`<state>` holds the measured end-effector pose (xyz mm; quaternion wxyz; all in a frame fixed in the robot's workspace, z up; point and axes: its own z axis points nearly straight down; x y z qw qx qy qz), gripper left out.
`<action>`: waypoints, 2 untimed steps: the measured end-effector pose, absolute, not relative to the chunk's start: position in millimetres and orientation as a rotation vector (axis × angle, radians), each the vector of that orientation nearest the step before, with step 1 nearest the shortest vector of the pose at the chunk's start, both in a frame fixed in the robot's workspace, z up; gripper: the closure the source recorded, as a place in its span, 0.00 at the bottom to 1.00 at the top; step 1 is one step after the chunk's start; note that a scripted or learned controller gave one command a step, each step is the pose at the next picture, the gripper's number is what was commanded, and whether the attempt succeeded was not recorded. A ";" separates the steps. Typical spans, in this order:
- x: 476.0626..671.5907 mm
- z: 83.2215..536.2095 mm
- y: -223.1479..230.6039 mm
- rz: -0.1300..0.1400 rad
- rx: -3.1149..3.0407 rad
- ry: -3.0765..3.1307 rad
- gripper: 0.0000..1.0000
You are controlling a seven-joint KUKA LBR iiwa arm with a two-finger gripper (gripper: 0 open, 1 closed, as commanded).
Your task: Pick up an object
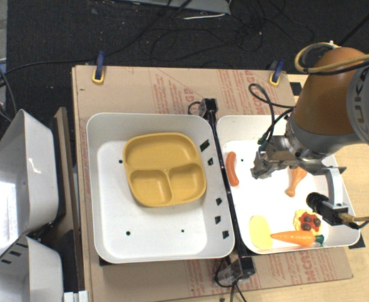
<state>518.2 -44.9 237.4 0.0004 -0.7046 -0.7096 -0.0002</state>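
Camera view: pincer [262,168] hangs at centre-right over the right bin [244,126]; whether it is spread or pressed together, I cannot tell. Nearest object, the sausage [232,168], lies just left. Advice: centre above it, descend squarely.

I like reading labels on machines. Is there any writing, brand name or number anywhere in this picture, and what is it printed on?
"UK": large dark letters on the grey arm, cut off at the picture's edge, so the word is incomplete.
Red print on the brown board under the bins: repeated lettering, upside down and too faint to read.
Nothing readable on the yellow tray, the white bins or the toy food.
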 end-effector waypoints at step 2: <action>505.2 232.3 60.5 0.001 -2.210 -2.229 1.00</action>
